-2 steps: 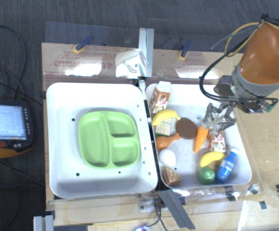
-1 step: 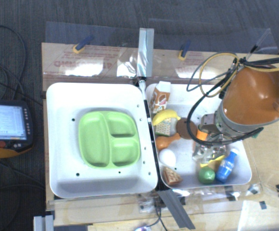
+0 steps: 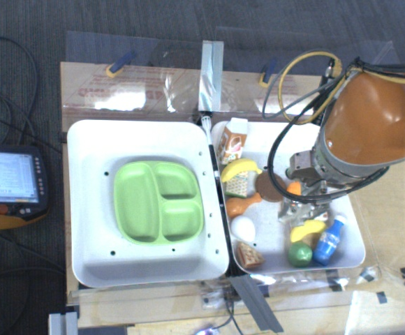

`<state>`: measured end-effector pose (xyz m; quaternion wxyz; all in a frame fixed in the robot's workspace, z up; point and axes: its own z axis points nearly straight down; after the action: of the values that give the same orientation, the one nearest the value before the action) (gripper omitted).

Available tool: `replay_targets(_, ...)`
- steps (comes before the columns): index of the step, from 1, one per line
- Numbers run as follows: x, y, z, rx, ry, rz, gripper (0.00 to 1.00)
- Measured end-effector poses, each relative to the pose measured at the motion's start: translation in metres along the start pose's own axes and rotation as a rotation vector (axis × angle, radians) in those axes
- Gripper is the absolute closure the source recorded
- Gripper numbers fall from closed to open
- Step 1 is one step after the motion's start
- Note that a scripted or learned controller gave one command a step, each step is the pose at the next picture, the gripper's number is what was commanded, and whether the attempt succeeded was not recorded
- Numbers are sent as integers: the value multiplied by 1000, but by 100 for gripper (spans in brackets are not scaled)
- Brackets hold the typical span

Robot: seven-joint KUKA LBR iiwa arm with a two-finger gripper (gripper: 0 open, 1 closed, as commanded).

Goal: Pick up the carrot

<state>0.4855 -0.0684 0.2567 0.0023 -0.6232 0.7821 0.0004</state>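
Dark grey carpet surrounds my brown surface [image 3: 84, 79], which carries 2 white bins side by side, with a pendant [image 3: 10, 183] lying on the floor to the camera's left. The left bin [image 3: 91, 152] holds a green divided tray [image 3: 158, 201], while my claw [image 3: 302, 202] hangs low over the crowded right bin [image 3: 352, 246], and I cannot tell how it is set. The carrot [image 3: 242, 204] lies near that bin's left wall, between a banana [image 3: 239, 169] and a white egg [image 3: 243, 227], its long axis slanting with the thin end up-right toward a brown disc [image 3: 269, 185].
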Motion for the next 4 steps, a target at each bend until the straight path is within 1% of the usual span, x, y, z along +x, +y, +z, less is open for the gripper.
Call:
replay_targets(1,35,-48,-95,3,1,8,100)
replay_targets(2,34,-48,-93,-4,-1,6,0)
replay_targets(3,48,-61,39,-14,1,166,0)
replay_targets(4,63,-81,158,9,1,312,0)
